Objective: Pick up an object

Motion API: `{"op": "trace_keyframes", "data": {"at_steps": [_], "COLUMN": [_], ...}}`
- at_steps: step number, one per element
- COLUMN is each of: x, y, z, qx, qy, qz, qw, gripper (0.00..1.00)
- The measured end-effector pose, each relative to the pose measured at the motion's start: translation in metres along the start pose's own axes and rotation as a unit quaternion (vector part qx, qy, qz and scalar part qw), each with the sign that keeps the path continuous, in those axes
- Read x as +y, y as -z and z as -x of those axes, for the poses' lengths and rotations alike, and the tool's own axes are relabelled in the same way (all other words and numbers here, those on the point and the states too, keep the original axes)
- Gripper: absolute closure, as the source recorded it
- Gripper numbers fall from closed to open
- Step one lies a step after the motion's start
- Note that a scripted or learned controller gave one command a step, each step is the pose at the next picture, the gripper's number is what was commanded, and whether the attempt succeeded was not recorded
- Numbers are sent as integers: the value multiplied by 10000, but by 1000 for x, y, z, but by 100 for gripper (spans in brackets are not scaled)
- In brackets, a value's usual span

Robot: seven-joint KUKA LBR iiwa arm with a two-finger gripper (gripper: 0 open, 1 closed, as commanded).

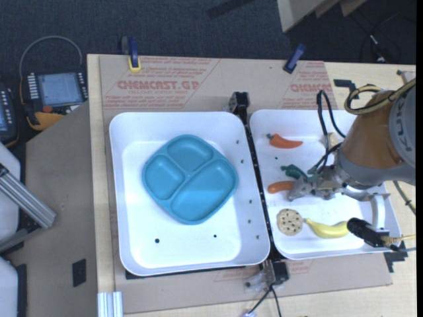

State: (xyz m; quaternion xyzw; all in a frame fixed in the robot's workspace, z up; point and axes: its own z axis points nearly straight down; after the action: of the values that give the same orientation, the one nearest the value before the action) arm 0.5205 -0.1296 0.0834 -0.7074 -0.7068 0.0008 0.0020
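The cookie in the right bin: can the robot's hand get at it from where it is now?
Probably yes. The cookie lies flat in the right bin, with bare floor above it and the banana just beside it. The hand hangs a little above it near the orange carrot piece, with nothing over the cookie.

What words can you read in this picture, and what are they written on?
"CHEMCAST GP": red letters on the brown paper sheet behind the left bin, as best I can read them.
The same red print repeats on the paper behind the right bin, but it is cut off there and hard to read.
The small screen at the far left shows something too blurred to read.
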Motion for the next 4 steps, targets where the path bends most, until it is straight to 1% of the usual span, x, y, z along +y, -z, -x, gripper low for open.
{"op": "trace_keyframes", "data": {"at_steps": [1, 2, 3, 4], "x": [1, -1, 9, 9], "y": [12, 67, 116, 180], "z": [0, 0, -5, -6], "qx": [-8, -17, -17, -20], "qy": [-1, 9, 14, 14], "qz": [22, 47, 49, 58], "qw": [10000, 10000, 10000, 10000], "gripper": [100, 100, 100, 100]}}
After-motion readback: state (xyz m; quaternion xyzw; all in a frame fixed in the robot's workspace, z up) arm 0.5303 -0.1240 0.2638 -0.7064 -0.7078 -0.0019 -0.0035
